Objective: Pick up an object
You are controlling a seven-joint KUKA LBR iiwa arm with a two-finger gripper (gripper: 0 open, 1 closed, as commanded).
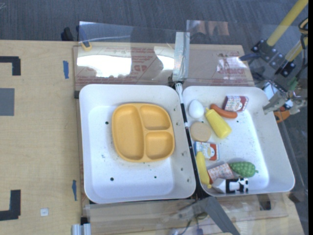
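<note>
Right bin crowded: egg, sausage, yellow bottle; gripper at rim, grip unclear

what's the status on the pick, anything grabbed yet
End effector at right bin's far-right rim, nothing visibly held. Small toy foods clustered on that bin's left side, untouched. Yellow divided plastic plate alone in left bin.

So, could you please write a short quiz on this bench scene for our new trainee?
1. True or false: the yellow divided plate lies in the left bin.
2. Which item lies nearest the right bin's front edge? A) white egg B) black-and-white carton C) yellow bottle
3. Fill in: the green bumpy item lies in the ____ bin.

Key: 1 true; 2 B; 3 right.
</note>
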